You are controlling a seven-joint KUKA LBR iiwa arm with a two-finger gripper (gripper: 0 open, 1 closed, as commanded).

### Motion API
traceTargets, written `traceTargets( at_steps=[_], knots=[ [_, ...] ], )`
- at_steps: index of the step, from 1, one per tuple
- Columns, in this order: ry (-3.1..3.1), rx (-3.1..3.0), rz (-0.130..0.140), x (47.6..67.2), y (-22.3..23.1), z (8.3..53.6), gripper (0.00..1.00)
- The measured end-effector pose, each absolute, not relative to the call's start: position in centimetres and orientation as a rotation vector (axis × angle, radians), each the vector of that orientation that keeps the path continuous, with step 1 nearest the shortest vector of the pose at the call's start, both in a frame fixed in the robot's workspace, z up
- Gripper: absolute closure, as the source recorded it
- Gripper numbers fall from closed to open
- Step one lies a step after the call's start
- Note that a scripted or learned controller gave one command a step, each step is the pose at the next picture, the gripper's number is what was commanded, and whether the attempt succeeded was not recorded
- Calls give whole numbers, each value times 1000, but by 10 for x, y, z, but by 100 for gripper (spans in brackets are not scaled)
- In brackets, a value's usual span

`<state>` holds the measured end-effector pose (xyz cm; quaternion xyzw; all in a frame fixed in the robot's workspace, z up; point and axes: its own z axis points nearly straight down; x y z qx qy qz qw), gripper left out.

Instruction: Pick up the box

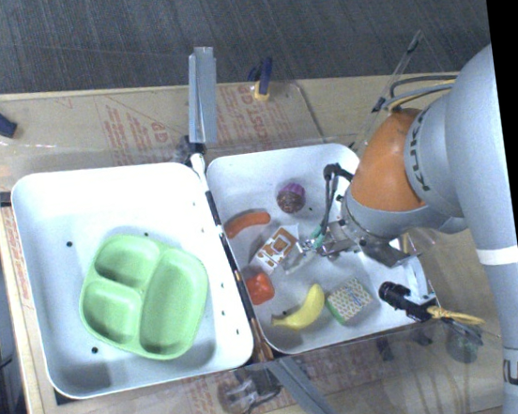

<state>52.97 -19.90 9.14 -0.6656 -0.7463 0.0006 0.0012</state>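
White plastic forms two shallow bins set side by side on the table (88, 129); the left bin (42, 211) carries a green divided plate (145, 296), and the right bin (235, 171) carries the working set. The box (276, 246), a small carton printed in orange and white, lies flat near the middle of the right bin, below a sausage (247, 221), above a banana (301, 309) and beside a red piece (259, 286) that may be a pepper. A dark plum-like fruit (291, 196) and a patterned green-and-yellow block (349, 300) lie nearby. The end effector (309, 245) sits low at the box's right edge, just beside or touching it; whether its fingers are parted or closed cannot be told here, and no object is seen between them. By judgement, the box is light, stiff-walled cardboard with smooth printed faces, liable to slide or dent under excess force; a grasp across its two narrower sides, centred along its length, seems soundest.
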Motion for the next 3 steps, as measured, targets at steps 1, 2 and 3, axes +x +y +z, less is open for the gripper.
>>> traceTargets(
  at_steps=[1, 2, 3],
  knots=[
    [-2131, -2306, 2, 477, -211, 192, 0],
    [-2093, -2346, -4, 479, -204, 97, 0],
    [-2167, -2272, 0, 477, -205, 139, 0]
  ],
)
